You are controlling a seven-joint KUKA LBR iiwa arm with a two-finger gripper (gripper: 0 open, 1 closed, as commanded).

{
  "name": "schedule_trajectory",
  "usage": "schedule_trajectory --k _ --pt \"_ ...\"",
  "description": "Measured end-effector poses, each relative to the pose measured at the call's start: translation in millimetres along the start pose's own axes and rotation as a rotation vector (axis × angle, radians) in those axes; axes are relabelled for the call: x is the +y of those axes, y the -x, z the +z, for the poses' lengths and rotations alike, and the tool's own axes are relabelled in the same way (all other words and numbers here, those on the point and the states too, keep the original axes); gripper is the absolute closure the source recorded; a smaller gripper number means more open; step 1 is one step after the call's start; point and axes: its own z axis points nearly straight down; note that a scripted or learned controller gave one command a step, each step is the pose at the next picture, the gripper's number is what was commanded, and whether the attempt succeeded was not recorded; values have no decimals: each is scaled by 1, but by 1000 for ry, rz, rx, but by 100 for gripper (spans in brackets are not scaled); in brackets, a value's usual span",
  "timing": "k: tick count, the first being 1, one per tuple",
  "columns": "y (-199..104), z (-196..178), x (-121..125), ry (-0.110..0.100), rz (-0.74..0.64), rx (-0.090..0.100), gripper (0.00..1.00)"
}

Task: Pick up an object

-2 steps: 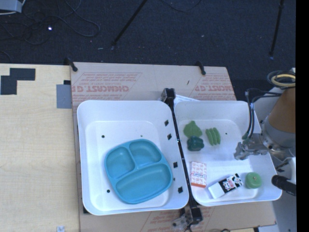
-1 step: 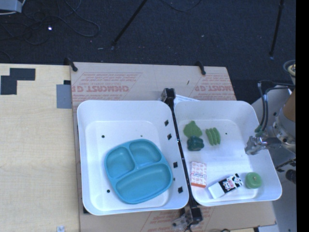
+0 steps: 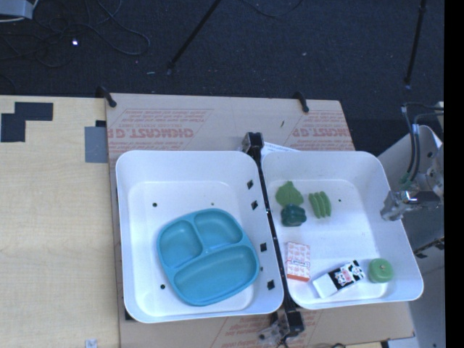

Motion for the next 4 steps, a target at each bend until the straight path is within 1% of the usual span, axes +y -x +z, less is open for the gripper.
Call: schedule_trajectory --k 1,3,4 --pt "-47 -6 8 -4 -4 3 100" --pt "-166 -8 35 -5 -5 4 100" --pt "-218 6 36 -9 -3 3 100"
